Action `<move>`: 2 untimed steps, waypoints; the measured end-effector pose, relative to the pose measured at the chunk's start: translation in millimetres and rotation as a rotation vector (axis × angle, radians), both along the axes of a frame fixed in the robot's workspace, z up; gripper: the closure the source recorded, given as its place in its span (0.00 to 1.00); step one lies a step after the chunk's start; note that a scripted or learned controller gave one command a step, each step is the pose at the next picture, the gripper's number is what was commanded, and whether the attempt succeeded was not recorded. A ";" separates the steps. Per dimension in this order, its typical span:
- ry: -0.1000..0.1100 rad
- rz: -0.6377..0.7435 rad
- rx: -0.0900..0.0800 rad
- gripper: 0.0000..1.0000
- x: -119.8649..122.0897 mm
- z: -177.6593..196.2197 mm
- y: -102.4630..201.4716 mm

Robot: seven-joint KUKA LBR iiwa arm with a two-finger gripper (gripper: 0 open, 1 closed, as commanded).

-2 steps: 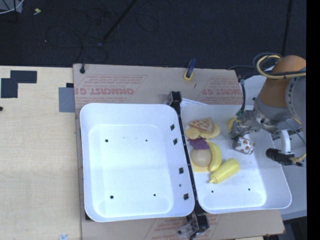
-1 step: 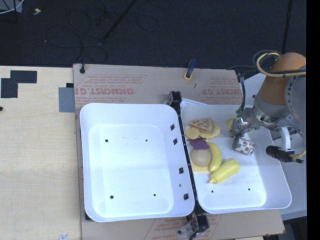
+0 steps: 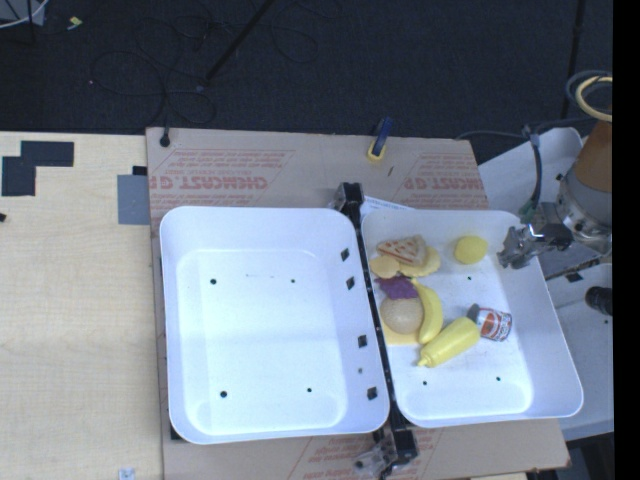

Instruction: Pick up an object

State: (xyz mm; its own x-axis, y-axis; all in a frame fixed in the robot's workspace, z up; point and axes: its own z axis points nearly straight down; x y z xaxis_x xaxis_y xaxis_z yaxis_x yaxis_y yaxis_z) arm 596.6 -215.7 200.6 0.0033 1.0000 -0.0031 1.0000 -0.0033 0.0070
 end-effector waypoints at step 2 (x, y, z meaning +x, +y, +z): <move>-0.003 0.007 0.001 1.00 47.8 285.0 77.3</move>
State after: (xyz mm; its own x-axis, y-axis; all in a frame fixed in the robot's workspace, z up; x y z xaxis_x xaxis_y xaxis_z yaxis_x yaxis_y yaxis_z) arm 644.4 -138.5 485.7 -0.0040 1.0000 -0.0016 0.9999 0.0040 0.0102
